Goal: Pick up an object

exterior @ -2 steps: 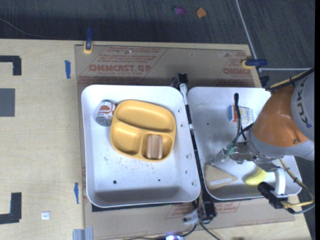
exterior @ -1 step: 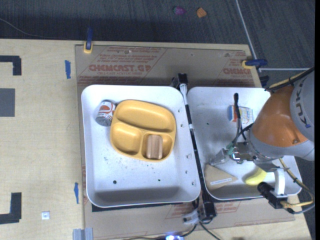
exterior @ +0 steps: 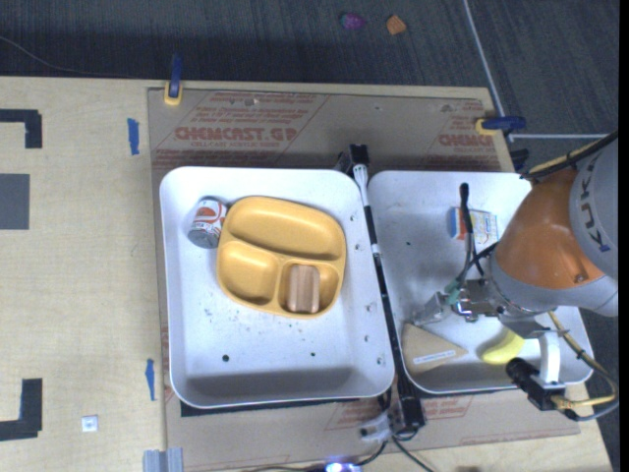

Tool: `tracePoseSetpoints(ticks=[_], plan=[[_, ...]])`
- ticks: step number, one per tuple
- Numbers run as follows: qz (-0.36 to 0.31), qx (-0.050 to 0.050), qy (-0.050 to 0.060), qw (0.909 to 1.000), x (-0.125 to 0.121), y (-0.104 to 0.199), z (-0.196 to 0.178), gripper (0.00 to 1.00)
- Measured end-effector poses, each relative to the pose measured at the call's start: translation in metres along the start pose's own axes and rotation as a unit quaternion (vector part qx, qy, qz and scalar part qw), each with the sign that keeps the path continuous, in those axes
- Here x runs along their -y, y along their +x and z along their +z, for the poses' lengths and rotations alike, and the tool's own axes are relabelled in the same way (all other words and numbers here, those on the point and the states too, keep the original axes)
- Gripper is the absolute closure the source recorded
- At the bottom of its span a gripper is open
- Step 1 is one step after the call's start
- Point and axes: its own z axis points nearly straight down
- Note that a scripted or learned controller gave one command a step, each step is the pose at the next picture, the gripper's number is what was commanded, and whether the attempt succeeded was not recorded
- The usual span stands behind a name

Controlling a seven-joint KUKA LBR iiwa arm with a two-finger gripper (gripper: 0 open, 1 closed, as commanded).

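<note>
My gripper (exterior: 439, 312) hangs low in the right bin (exterior: 413, 205), near its front left part, under the grey and orange wrist (exterior: 545, 249). Just below it lies a tan wedge-shaped piece (exterior: 428, 349); whether they touch I cannot tell. A yellow object (exterior: 500, 347) lies to the right of the wedge, partly under the arm. A small card with blue and orange print (exterior: 474, 226) rests at the back of this bin. In the left bin (exterior: 275, 377) sits a yellow divided plate (exterior: 275, 234) with a brown block (exterior: 302, 288) in its right compartment, and a small can (exterior: 205, 221) beside the plate's far left.
A black divider (exterior: 373, 264) runs between the two bins. Cables trail from the wrist to the bench's front right corner. Blue and yellow clamps (exterior: 499, 123) hold the brown board at the back. The front half of the left bin is bare white floor.
</note>
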Motion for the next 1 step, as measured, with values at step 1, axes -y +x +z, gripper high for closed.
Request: tracePoseSetpoints(ticks=[1], plan=[[0.0, 0.0, 0.0, 1.0, 0.0, 0.0001, 0.0, 0.0]])
